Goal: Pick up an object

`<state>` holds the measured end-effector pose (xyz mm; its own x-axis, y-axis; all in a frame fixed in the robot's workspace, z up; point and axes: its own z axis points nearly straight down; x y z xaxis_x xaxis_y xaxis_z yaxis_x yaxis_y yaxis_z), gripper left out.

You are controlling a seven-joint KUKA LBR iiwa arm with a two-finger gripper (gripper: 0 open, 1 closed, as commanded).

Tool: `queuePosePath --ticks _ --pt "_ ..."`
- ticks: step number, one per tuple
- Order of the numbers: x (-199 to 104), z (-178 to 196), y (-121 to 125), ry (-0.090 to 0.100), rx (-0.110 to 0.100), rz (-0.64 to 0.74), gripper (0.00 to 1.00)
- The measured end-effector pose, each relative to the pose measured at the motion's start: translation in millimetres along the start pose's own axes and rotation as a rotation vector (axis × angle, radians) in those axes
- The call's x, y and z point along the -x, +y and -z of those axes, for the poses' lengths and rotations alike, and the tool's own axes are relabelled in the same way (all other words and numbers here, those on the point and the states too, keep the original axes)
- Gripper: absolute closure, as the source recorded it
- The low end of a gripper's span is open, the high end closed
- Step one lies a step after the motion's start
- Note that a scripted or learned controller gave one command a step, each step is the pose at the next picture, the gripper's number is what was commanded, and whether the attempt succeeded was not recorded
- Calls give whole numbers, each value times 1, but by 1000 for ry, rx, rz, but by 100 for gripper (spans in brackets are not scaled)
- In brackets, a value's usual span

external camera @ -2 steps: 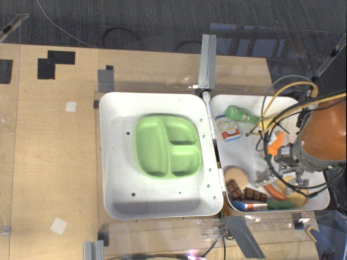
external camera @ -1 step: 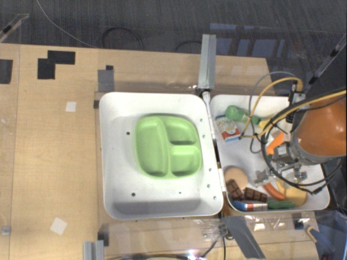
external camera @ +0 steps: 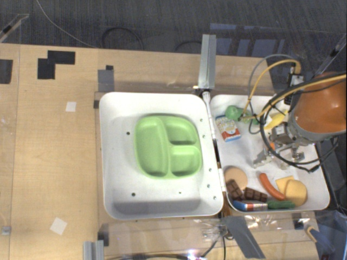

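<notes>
Marker pen (external camera: 250, 205) lay lengthwise along right bin's (external camera: 324, 198) near wall, chocolate bar (external camera: 245, 193) just behind, carrot (external camera: 272, 187) angled near-right to far-left, pincer (external camera: 279, 155) hovered above bin centre, aperture indeterminate, milk carton (external camera: 228, 128) farther left.

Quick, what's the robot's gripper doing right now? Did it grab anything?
Gripper: above the right bin, near the sausage; whether it is open, closed or holding something cannot be told.

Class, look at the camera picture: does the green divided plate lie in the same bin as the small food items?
No: the green divided plate lies alone in the left bin, while the small food items lie in the right bin.
</notes>
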<state>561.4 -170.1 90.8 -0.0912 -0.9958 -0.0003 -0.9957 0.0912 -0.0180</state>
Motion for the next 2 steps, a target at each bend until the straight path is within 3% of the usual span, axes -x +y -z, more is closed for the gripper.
queuePosePath --ticks 1,2 --pt "1 2 69 3 1 -68 0" --pt "-8 -1 -19 -1 1 75 0"
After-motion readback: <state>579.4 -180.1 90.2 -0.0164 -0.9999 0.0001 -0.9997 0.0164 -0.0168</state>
